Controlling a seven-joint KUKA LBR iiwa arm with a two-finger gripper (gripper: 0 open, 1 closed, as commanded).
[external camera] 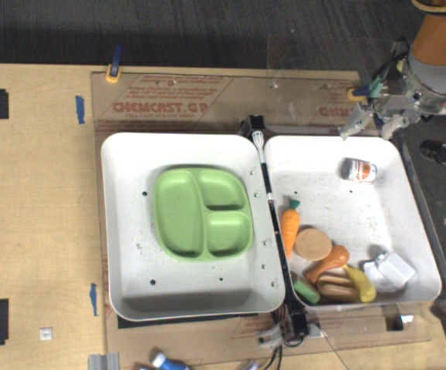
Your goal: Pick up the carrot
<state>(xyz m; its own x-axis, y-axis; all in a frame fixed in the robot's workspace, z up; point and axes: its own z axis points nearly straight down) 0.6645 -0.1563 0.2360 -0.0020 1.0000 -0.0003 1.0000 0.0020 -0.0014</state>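
Carrot (289, 229) lies in the right bin (416, 206), at its left wall, touching a round tan disc (313, 244). The gripper (369, 118) hangs over the far right corner, well apart from it; whether the jaws are spread or pressed together, I cannot tell. The approach is not yet begun: the arm must come nearer and leftward, then descend. The board (161, 99) reads "CHEMCAST".

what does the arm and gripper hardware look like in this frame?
Top right: the arm shows a rounded orange band over a grey wrist section. Below it the gripper is pale grey metal, with a yellow-and-teal clip and thin dark cables at its side, above the right bin.
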